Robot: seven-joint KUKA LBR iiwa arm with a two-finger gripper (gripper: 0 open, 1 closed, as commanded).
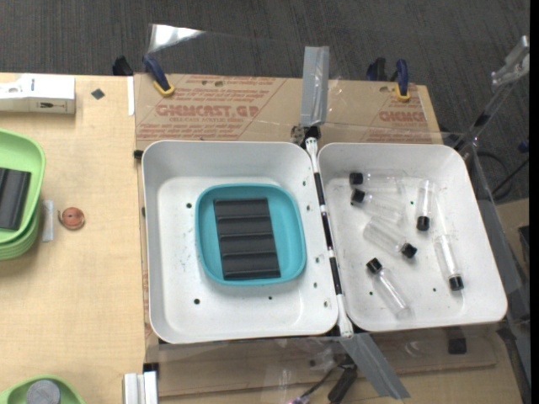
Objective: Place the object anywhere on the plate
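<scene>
Vials with black caps lie scattered in the right bin, well apart from the teal plate in the left bin, probably so one can be carried across to the plate.

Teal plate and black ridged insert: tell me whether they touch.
Touching. The camera view shows the black ridged insert lying inside the teal plate, resting on its floor with the rim all around.

- Left shallow white bin: square teal plate with ridged black insert fills its centre; bare floor rings it.
- Right shallow white bin: clear black-capped tubes scattered; lower corners bare.
</scene>
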